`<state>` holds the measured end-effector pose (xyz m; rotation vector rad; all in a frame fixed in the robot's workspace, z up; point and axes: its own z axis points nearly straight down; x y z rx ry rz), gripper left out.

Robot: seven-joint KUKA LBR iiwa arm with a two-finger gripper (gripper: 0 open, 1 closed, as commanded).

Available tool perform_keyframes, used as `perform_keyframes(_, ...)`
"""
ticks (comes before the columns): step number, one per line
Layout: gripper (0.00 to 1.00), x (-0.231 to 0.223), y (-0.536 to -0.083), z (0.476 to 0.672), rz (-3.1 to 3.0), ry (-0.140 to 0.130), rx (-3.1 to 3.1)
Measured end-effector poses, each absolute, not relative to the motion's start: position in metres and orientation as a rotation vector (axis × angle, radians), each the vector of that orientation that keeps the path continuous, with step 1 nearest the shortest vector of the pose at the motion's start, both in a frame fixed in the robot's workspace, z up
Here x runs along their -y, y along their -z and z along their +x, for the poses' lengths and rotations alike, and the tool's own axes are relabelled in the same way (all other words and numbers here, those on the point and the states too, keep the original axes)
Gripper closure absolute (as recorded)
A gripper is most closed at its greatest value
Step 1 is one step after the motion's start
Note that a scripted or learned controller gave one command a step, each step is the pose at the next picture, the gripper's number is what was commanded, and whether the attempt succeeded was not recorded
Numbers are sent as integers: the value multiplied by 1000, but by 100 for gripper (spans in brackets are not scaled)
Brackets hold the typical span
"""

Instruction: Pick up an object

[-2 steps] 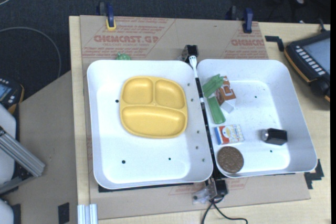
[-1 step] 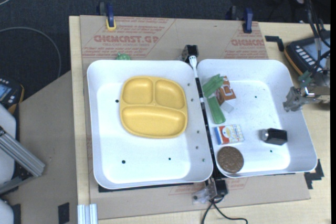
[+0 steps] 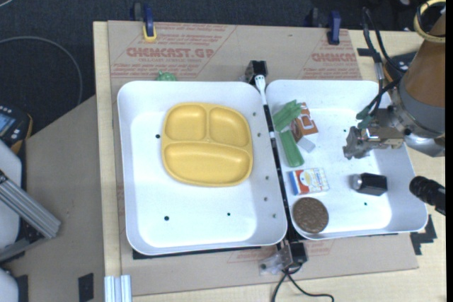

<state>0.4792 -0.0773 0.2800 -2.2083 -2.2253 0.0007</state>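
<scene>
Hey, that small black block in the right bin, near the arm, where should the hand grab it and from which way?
Probably straight down from above, closing across the short width of the small black block. It lies flat on the floor of the right bin with bare white space all round it, so both long sides look reachable. The hand hangs just above it in the view, so little travel seems needed.

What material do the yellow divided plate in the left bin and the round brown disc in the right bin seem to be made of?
The yellow divided plate looks like moulded plastic: even colour, soft sheen, rounded compartment ridges. The round brown disc has a dull, speckled surface, perhaps cork or a baked biscuit; the view leaves that open.
</scene>
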Motion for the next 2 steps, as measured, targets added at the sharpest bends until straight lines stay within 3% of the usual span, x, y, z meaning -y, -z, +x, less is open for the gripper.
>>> perform_keyframes(2, 100, -4, -437, 480, -2221, 15, 2233)
